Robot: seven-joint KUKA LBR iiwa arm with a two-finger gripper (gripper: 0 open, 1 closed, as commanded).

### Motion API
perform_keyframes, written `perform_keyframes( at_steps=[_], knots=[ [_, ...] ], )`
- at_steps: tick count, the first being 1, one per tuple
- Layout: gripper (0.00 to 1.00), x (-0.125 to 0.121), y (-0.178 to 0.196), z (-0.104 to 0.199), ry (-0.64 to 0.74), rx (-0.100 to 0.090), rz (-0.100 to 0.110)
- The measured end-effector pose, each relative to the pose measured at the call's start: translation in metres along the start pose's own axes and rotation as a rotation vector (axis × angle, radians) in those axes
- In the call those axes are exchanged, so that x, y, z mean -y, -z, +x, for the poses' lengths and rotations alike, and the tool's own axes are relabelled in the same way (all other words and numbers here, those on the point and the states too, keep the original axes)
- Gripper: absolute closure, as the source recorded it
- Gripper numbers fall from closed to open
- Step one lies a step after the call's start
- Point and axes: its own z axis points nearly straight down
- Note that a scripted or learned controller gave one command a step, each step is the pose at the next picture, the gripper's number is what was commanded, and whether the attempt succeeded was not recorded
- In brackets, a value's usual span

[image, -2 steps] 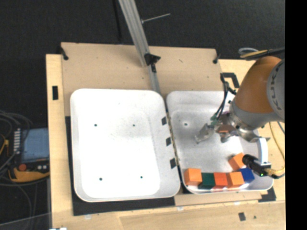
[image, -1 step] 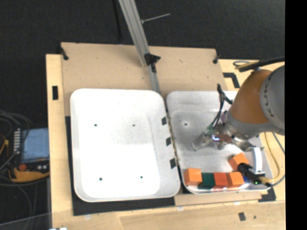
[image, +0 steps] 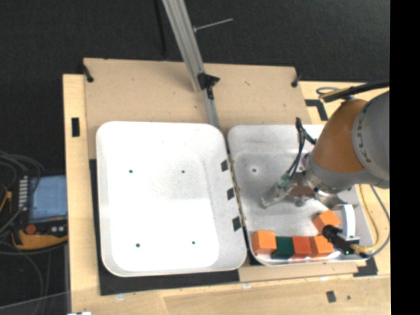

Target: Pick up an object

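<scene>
Along the near edge of the right bin [image: 262, 143] lies a row of blocks: an orange block [image: 265, 241], a dark green block [image: 285, 247], and another orange block [image: 304, 245] beside a further orange one [image: 322, 245]. One more orange block [image: 326, 219] sits a bit higher at the right. My gripper [image: 270, 199] hangs low over the middle of the right bin, above and left of the row, under the grey and orange wrist [image: 341, 143]. Nothing shows between its fingers.
The left bin [image: 164, 195] lies beside the right one, with black clips [image: 231, 192] on the shared rim. A slanted metal rail [image: 187, 38] rises from the back of the bench. A blue device [image: 47, 199] and cables lie off the bench at left.
</scene>
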Motion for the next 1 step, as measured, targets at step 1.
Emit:
perform_keyframes(
  at_steps=[1],
  knots=[
    [1.0,-0.0011,0.0115,-0.0007,-0.009,-0.002,-0.005]
  ],
)
